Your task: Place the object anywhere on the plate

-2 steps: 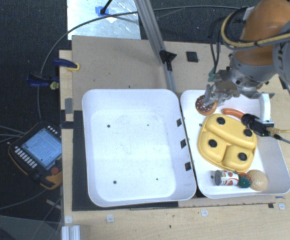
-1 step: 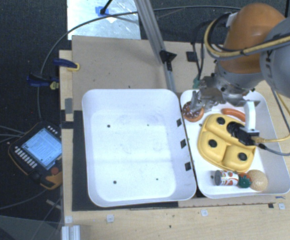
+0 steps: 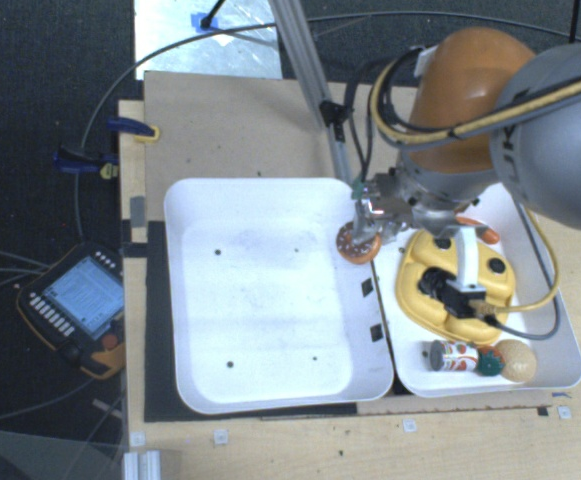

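Two white bins [image 3: 260,298], one yellow plate [image 3: 420,293]

Arm: grey with an orange band, reaching in from the right
Gripper [image 3: 370,218]: at the left bin's [image 3: 260,298] right rim, just above a small round brown thing [image 3: 355,245]
Right bin [image 3: 560,353]: yellow plate [image 3: 455,283], small bottle [image 3: 450,356], tan ball [image 3: 516,360]

My grey arm with its orange band [image 3: 467,73] reaches in from the right. My two-finger metal gripper [image 3: 366,220] points down, wrist bent low.
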Available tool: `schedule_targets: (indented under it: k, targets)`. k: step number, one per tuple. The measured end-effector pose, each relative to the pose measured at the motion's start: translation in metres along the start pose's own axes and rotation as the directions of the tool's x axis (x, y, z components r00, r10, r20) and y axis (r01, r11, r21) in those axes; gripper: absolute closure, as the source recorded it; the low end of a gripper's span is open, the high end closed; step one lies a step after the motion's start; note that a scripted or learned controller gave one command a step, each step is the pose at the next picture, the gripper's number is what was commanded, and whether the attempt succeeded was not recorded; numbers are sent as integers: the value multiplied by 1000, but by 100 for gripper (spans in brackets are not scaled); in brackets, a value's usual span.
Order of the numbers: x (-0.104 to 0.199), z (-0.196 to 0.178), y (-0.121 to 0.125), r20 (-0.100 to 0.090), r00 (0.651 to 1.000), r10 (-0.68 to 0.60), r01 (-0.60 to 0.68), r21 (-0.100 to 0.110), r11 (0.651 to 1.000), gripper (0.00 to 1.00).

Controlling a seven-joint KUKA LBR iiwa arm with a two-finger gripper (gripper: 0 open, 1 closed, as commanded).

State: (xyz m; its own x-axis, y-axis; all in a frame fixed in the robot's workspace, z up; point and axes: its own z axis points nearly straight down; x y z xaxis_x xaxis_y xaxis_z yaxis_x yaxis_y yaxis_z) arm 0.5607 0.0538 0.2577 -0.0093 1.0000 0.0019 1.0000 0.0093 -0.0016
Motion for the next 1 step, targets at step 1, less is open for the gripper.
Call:
schedule_targets:
  k: [1]
  targets:
    - [47, 20, -25, 0, 1000, 0, 0, 1, 1000, 100]
